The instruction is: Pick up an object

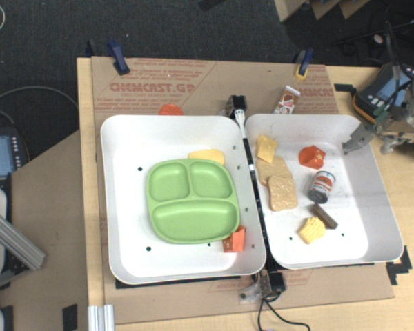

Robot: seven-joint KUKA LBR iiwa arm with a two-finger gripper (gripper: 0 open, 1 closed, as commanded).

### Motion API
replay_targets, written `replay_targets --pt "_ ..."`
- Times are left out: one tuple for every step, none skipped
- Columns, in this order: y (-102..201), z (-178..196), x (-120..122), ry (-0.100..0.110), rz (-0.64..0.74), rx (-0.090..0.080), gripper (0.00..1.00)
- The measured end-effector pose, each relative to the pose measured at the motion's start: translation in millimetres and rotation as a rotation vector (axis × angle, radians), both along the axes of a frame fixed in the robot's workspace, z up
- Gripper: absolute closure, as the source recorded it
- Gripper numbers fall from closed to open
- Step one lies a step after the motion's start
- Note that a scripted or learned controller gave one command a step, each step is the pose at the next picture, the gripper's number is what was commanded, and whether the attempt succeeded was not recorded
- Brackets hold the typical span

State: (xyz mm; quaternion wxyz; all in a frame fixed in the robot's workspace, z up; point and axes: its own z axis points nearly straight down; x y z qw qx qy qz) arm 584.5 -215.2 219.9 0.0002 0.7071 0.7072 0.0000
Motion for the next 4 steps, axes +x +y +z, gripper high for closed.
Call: replay_targets --pt "48.9 -121.1 7.4 0.011 0.004 0.006 0.00" --pt "48.0 -137.2 -97.6 0.012 -0.005 0.004 0.00" --pt "88.0 -135.3 -52.7 -0.004 0.005 0.000 0.00" --pt "41.8 -95.7 -0.5 -0.009 0.000 -0.005 0.00"
